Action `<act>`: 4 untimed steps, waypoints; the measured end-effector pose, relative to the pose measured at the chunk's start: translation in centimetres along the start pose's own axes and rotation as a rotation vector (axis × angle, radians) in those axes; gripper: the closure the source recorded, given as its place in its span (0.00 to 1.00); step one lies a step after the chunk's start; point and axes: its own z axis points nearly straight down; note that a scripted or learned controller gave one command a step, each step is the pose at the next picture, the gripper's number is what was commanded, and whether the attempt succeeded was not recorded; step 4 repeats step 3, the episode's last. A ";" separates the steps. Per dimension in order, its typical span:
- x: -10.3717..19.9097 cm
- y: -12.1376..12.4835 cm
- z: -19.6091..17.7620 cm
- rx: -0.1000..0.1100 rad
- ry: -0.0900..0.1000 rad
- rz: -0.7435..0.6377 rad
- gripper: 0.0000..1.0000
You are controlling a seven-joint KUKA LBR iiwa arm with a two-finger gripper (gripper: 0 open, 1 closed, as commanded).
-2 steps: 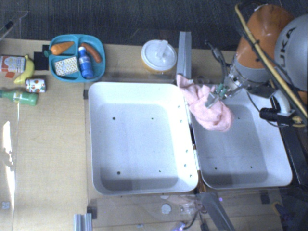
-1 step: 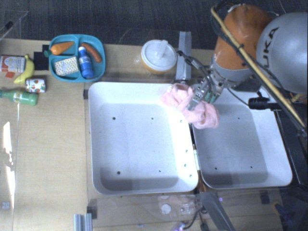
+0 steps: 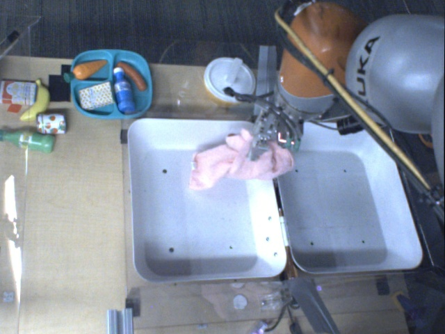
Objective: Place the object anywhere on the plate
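A crumpled pink cloth [image 3: 222, 164] lies in the left bin [image 3: 174, 242], and its right end reaches over the divider between the two bins. My gripper [image 3: 266, 143] comes straight down onto that right end. It is shut on a bunch of the cloth, which is drawn up around the fingers [image 3: 259, 149] while the rest trails down and left onto the bin floor. The blue divided plate [image 3: 141, 72] sits on the bench at the far left, beyond the left bin's back corner, and carries toy food and a small blue bottle [image 3: 124, 89].
A round white and yellow lid or bowl [image 3: 228, 79] sits behind the left bin, close to the wrist. Small toys, a banana [image 3: 37, 101], a can [image 3: 51, 123] and a green bottle [image 3: 28, 140], lie left of the plate. The right bin [image 3: 348, 214] is under the arm.
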 end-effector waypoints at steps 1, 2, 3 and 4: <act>1.0 6.1 -0.8 -0.001 -0.001 -0.197 1.00; 1.9 11.3 -1.2 -0.001 0.000 -0.201 1.00; 1.8 11.3 -1.3 -0.002 -0.001 -0.200 0.00; 1.8 11.3 -1.3 -0.002 -0.001 -0.200 0.00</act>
